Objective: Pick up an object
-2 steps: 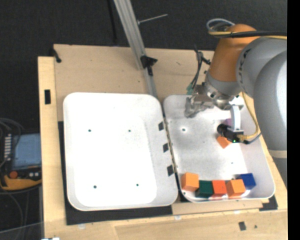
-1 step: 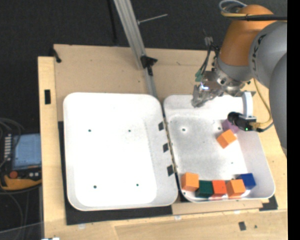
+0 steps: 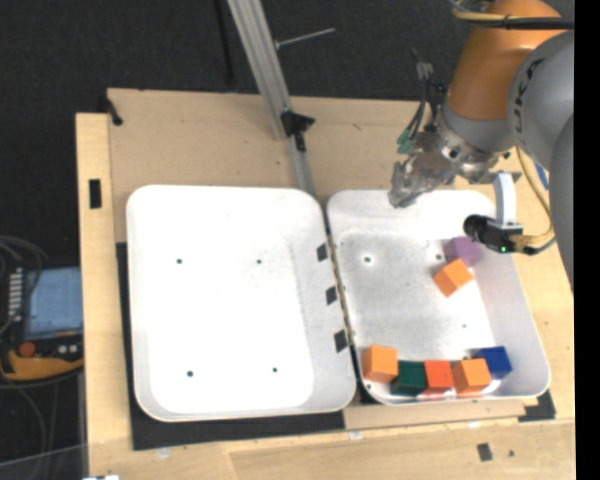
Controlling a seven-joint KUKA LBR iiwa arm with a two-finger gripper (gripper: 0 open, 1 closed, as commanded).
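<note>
Two white bins sit side by side on the bench, and every block lies in the right bin (image 3: 515, 298): a purple block (image 3: 463, 250) touching an orange block (image 3: 453, 277) near its right wall, plus a row along the front edge (orange (image 3: 381, 362), green (image 3: 411, 377), orange-red (image 3: 438, 374), orange (image 3: 471, 374), blue (image 3: 495, 360)). The gripper (image 3: 408, 190) hangs over the right bin's far rim, well apart from the blocks, and whether it is spread or closed cannot be told.
</note>
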